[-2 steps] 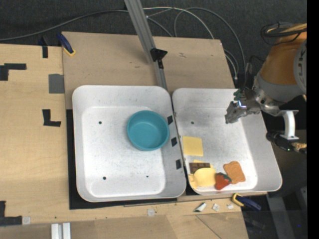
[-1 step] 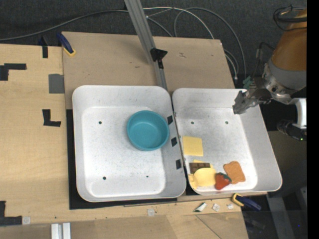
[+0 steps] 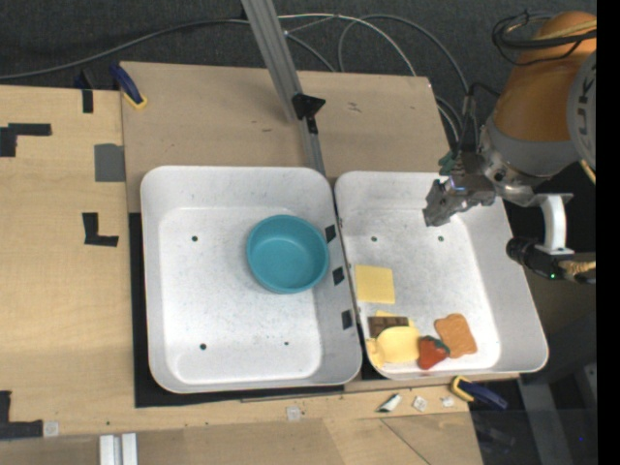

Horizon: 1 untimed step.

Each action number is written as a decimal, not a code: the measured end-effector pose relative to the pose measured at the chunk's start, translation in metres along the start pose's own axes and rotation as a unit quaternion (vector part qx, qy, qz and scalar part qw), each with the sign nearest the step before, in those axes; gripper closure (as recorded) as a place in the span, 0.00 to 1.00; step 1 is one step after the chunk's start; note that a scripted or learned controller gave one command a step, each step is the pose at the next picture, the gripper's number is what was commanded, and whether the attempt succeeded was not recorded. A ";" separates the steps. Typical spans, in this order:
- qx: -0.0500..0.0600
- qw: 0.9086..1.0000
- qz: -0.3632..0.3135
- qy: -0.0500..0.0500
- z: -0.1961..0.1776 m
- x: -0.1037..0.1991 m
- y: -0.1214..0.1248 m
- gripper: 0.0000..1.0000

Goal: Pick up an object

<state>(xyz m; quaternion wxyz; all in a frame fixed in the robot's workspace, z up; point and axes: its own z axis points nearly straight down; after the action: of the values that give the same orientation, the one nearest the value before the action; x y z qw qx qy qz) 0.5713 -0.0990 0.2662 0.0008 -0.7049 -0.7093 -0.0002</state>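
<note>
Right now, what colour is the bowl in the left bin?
Teal blue; the bowl shows plainly in the camera view.

My arm (image 3: 542, 95) is a rounded, bulky shape, its widest shell a glossy orange with a soft highlight on top. Below the orange comes a grey ring, paler and metallic, and a strip of lighter grey casing runs along my outer side. Thin black cables loop over the top of the orange shell and run down its side in a dark bundle towards the wrist. My end effector (image 3: 446, 201) is small, dark grey and blocky, with angular edges and a few bright glints of metal. A white bracket-like piece sits beside the wrist, next to a black fitting.
</note>
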 end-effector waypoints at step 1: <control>0.000 1.000 0.000 0.000 0.000 0.055 0.002 1.00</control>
<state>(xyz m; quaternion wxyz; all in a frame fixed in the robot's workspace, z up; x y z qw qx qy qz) 0.5731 -0.0443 0.2665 0.0011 -0.7047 -0.7095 -0.0002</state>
